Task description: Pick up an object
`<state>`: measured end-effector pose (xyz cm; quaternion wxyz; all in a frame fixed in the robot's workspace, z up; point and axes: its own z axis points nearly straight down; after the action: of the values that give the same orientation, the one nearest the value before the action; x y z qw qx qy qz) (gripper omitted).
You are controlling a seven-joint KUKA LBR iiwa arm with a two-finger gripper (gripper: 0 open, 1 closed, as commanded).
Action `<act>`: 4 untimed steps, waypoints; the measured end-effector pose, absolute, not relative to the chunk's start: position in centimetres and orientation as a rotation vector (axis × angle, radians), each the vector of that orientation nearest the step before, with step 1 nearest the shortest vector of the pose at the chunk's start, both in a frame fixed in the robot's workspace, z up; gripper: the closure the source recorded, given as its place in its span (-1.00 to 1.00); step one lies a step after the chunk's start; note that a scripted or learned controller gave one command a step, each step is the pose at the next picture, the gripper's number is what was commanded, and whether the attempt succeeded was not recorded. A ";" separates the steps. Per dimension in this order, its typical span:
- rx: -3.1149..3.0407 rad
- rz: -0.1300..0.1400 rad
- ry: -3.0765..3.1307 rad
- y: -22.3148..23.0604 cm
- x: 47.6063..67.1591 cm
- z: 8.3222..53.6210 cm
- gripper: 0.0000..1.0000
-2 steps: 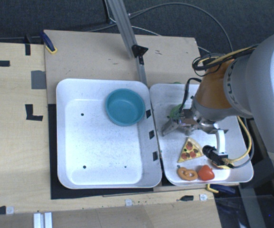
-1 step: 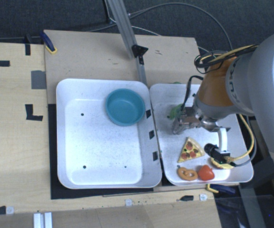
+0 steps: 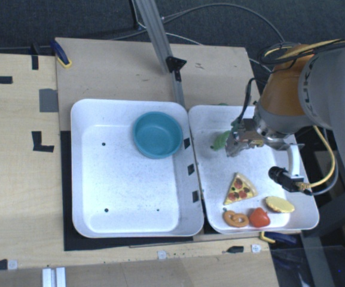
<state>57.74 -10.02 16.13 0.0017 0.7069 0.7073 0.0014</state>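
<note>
Claw [image 3: 237,143] sits low in the right bin [image 3: 304,223], touching a green object [image 3: 221,140]; its grip state cannot be determined. Pizza slice [image 3: 240,189], tomato [image 3: 259,217] and blue bowl [image 3: 157,134] lie apart.

You are looking down on the bench [image 3: 17,178] with two white bins side by side. In the left bin [image 3: 94,220] a blue bowl [image 3: 157,134] sits upright near the far right corner. The arm [image 3: 301,88] reaches in from your right, its gripper [image 3: 237,143] low over the far part of the right bin [image 3: 211,178]. Just beside the gripper, on its left, lies a green object [image 3: 220,140]; you cannot tell whether they touch. Toward the near end you see a pizza slice [image 3: 240,189], and along the near edge an orange ring [image 3: 236,219], a red tomato-like piece [image 3: 259,217] touching it, and a yellow piece [image 3: 279,205].
</note>
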 end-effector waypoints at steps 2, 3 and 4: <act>2.218 0.000 2.226 -4.1 58.3 20.7 1.00; 2.217 0.000 2.228 1.3 58.6 20.2 1.00; 2.219 0.000 2.225 5.5 58.6 20.8 1.00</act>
<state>58.56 5.49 20.82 -0.0003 0.7061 0.7081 -0.0001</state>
